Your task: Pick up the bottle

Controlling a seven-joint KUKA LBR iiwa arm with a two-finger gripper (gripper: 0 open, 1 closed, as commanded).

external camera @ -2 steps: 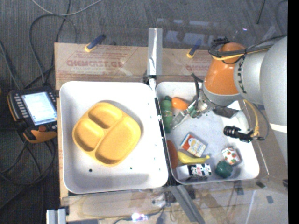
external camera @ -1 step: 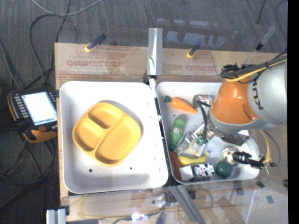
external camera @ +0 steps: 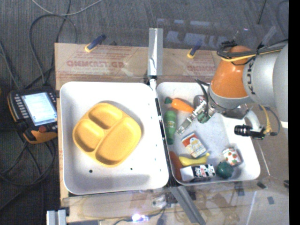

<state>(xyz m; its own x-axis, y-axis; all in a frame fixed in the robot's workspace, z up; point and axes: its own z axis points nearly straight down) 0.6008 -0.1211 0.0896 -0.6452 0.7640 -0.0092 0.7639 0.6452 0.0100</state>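
Observation:
The green bottle [external camera: 169,124] lies lengthwise along the left wall of the right bin [external camera: 248,144], its cap end toward the back. My gripper [external camera: 192,119] hangs low over the middle of that bin, angled down and to the left, a short way to the right of the bottle. Nothing shows in its grasp. The grey arm with its orange band [external camera: 230,78] comes in from the right, above the bin's back right part.
An orange carrot [external camera: 182,105] lies just behind the gripper. In the right bin's front half are a small carton [external camera: 193,145], a banana [external camera: 192,160], a milk carton [external camera: 199,171], a dark green ball [external camera: 224,170] and a patterned cube [external camera: 232,156]. The left bin [external camera: 75,172] holds a yellow divided plate [external camera: 108,133].

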